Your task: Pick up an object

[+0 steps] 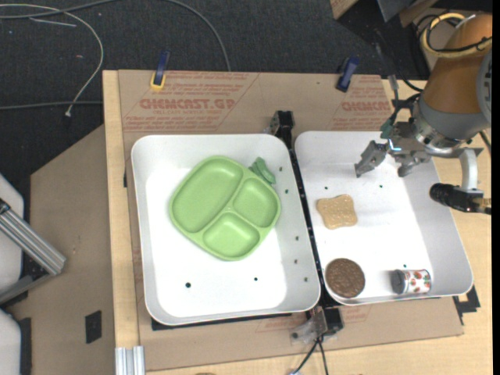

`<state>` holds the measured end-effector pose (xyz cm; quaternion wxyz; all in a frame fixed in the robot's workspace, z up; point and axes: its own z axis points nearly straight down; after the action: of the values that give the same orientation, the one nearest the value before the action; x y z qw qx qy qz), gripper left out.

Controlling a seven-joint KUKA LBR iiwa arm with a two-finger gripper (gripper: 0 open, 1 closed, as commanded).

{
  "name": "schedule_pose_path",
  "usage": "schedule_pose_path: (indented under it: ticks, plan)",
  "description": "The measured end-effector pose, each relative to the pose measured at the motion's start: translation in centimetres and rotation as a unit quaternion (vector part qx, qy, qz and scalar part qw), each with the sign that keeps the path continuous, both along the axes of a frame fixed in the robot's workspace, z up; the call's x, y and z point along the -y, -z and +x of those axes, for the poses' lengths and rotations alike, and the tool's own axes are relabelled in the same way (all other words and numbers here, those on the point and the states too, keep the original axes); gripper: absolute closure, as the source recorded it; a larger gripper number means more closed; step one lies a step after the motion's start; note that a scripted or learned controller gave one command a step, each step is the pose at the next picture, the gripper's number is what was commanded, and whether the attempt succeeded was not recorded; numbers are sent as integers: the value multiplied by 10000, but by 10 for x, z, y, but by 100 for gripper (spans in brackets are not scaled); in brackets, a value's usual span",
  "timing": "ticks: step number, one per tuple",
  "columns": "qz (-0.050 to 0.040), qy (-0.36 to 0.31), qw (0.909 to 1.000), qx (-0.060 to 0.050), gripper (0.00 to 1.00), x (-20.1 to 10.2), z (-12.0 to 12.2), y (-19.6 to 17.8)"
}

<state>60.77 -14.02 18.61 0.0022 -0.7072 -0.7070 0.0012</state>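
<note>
Grey-fingered end effector (388,161), fingers apart and holding nothing, above right bin (437,233).

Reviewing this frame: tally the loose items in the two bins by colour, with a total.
Green: 2, the divided plate and a small green piece at its edge, left bin
Tan: 1, toast slice
Brown: 1, round disc
Red and white: 1, small can
Total: 5

The arm (457,76) runs off the right edge, so its upper part is cut off. A small green thing (264,170) sits half tucked behind the green divided plate (225,206). The little can (412,281) has a label too small to read.
</note>
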Motion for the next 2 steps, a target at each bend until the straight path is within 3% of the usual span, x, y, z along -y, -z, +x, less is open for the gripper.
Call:
schedule_pose_path:
  ticks: [2]
  plan:
    - [1,2,10000,11,0,2,4,96]
